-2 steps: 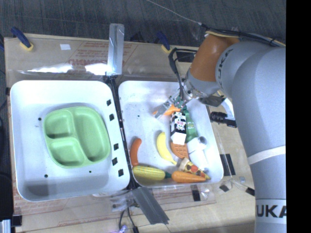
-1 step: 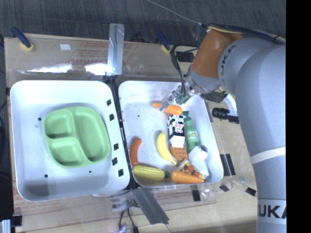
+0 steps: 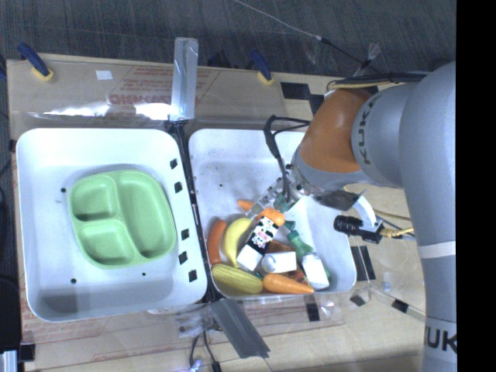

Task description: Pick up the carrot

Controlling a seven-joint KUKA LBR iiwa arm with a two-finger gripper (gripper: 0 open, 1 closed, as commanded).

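We see a divided plate (image 3: pixel 122 217) mid left bin (image 3: pixel 31 161); carrot (image 3: pixel 288 284), corn (image 3: pixel 236 280), banana (image 3: pixel 236 237), probably bottles, heaped at right bin's (image 3: pixel 213 153) near edge.

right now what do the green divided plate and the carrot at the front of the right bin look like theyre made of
Green divided plate: likely moulded plastic, matte pale green, with rounded compartment walls and soft highlights.
Carrot: probably a plastic toy, uniformly orange and smooth with a slight sheen; real cannot be ruled out.
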